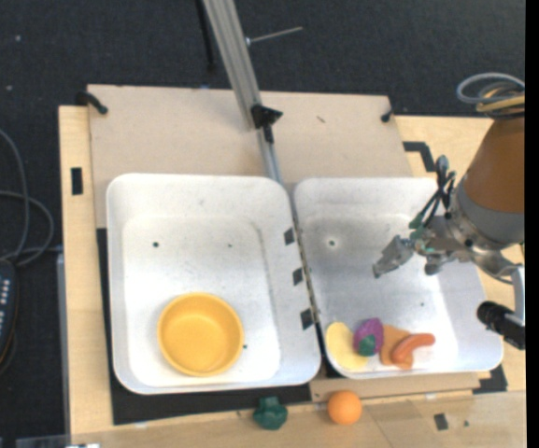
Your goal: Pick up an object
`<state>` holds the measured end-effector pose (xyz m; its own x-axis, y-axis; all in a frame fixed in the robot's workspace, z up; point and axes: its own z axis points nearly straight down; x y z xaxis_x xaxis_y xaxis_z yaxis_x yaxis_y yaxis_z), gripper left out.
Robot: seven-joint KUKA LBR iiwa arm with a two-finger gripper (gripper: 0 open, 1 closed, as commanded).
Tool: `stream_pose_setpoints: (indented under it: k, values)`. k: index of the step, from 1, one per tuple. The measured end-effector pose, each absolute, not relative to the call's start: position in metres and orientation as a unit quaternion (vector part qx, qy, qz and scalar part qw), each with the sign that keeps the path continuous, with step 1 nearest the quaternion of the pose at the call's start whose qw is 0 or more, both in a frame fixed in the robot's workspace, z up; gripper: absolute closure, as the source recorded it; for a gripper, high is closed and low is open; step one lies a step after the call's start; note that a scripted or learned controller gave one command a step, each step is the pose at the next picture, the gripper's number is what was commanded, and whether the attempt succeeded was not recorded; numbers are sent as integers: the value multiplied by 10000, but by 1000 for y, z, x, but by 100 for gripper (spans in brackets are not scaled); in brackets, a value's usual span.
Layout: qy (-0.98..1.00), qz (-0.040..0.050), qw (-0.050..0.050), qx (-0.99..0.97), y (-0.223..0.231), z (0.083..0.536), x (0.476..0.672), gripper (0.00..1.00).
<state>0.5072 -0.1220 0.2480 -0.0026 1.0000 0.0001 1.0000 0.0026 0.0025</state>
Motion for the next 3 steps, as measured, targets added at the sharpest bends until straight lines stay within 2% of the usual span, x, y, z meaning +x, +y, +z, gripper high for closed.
stream_pose_setpoints:
  k: [1,2,3]
  values:
    - [7074,11,12,7068,-122,248,507,0]
    - [7071,-17,-17,7071,-120,186,504,0]
    - [7067,-15,-13,7075,-115,132,511,0]
